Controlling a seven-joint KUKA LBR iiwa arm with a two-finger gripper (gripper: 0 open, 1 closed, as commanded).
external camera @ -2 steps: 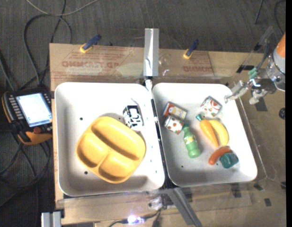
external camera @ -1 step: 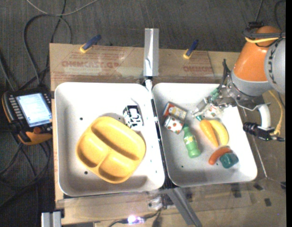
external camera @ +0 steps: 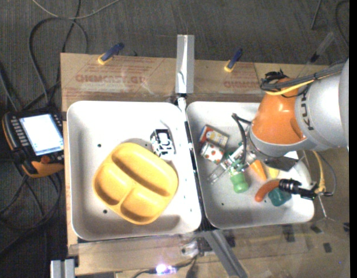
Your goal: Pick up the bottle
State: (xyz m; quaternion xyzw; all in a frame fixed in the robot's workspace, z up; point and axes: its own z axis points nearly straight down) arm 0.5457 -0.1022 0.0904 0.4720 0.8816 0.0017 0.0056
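Bottle (external camera: pixel 239 180) lies mid right bin (external camera: pixel 253 220), just under your gripper (external camera: pixel 239 158).
Nearest you, a yellow tray (external camera: pixel 136 181) fills the left bin (external camera: pixel 80 155); an orange carrot (external camera: pixel 266 190) and teal toy (external camera: pixel 278 197) sit beside the bottle, cartons (external camera: pixel 213 143) toward the far edge. You cannot tell the gripper's state.

two white bins (external camera: pixel 77 155), one yellow tray (external camera: pixel 136 182)

Small green bottle (external camera: pixel 239 182), seemingly upright, in the right bin (external camera: pixel 224 216)
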